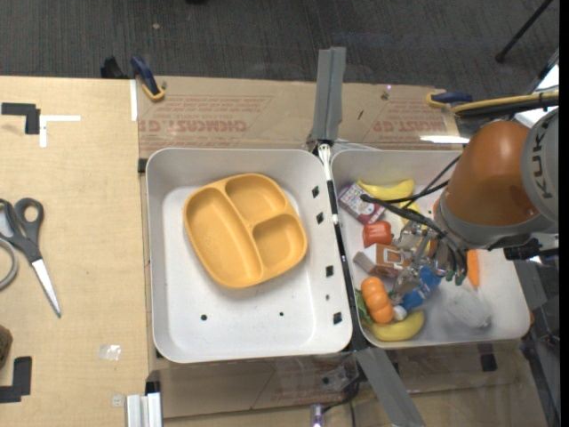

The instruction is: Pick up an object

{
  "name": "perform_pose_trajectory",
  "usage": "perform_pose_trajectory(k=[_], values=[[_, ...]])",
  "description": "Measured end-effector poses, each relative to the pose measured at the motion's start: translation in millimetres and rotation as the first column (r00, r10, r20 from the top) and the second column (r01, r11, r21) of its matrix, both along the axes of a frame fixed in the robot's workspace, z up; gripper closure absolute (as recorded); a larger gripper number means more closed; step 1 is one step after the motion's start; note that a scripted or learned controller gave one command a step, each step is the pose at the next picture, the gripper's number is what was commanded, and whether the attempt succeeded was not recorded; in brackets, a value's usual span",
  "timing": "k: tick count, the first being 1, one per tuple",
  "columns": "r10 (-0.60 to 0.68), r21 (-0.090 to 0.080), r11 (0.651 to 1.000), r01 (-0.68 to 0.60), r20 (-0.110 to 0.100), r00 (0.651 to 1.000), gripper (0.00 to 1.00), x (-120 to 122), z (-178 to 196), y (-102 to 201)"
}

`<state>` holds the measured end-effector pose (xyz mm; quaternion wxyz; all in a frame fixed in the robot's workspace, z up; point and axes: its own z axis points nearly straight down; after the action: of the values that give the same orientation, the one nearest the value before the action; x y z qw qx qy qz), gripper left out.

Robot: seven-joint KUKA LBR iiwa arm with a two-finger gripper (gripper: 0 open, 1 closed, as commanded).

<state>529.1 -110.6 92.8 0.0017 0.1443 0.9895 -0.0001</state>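
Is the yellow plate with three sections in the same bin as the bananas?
No, the yellow three-section plastic plate lies in the left white bin, while both yellow bananas sit in the right white bin.

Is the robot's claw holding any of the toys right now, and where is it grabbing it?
I can't tell. The claw is down among the toys in the right bin, but its tips are lost in the clutter.

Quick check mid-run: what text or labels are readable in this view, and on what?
"KU": black letters on the arm, cut off at the frame edge.
Red print on the cardboard: upside down, too blurred to read.
Small box in the right bin: print too small to read.
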Motion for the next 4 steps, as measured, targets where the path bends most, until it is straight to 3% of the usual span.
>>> perform_pose_trajectory(k=[1,2,3,4], values=[[-0.161,0.0,0.987,0.161,0.031,0.987,0.0,-29,6,-1],[-0.285,0.004,0.959,0.285,0.043,0.958,0.0,-38,8,6],[-0.36,0.006,0.933,0.36,0.037,0.932,0.0,-40,7,13],[-0.536,0.002,0.844,0.536,0.012,0.844,0.0,-48,2,14]])
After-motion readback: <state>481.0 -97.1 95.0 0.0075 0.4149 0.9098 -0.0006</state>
